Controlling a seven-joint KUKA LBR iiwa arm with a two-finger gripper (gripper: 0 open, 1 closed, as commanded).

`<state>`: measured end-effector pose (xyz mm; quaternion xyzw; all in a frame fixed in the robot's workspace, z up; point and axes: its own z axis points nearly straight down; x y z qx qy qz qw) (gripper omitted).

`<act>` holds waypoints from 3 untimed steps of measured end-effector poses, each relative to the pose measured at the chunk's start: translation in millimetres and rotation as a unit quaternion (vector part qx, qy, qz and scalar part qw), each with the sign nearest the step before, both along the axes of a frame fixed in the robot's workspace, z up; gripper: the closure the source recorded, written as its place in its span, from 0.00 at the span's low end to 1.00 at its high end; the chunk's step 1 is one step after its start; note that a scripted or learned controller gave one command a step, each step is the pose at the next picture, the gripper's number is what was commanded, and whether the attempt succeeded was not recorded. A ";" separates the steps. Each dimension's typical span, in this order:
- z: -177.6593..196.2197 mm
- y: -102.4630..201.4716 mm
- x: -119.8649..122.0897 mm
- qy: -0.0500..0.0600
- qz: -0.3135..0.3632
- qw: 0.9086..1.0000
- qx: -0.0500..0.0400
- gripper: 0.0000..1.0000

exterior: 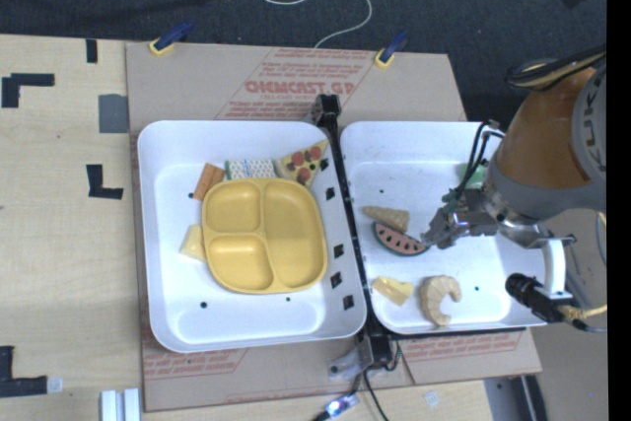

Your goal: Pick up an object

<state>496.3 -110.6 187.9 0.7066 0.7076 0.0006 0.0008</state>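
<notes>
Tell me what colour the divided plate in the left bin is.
Yellow; the divided plate shows in the camera view.

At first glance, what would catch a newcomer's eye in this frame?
The yellow divided plate stands out first, lying in the left bin over several small food toys. Next comes the grey and orange arm reaching into the right bin, its gripper low beside the watermelon slice, with a croissant nearer the front rim.
</notes>
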 end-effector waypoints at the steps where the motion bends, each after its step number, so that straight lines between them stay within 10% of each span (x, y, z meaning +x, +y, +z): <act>1: 38.3 0.6 0.5 0.000 0.000 1.000 0.000 1.00; 3: 29.3 26.3 69.1 0.002 0.001 1.000 0.000 1.00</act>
